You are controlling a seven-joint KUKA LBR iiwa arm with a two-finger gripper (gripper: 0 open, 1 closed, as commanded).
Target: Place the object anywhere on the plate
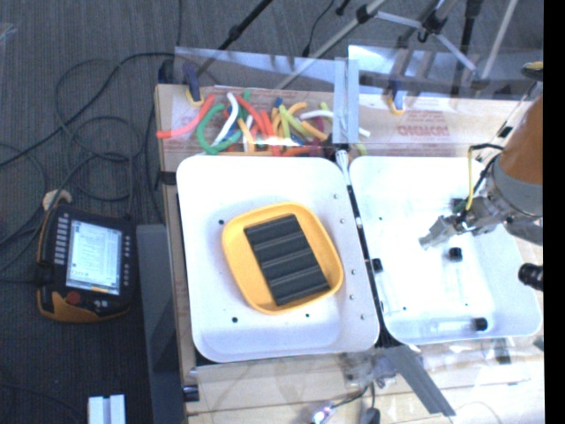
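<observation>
Tool (439, 233) hangs low over right bin (415, 299), tips small and blurred; cannot tell if it grips anything. Arm (521, 184) cut off at right edge. Small dark knob (454, 253) just beside tool tips on bin floor, too small to name. Left bin (203, 325) holds yellow plate (237, 268); dark ridged block (284, 259) lies on plate, covering its middle. Behind bins, coloured cables (252, 122) tangled on worktop (441, 126). Pendant (84, 259) on grey carpet at left, tripod legs behind.
</observation>
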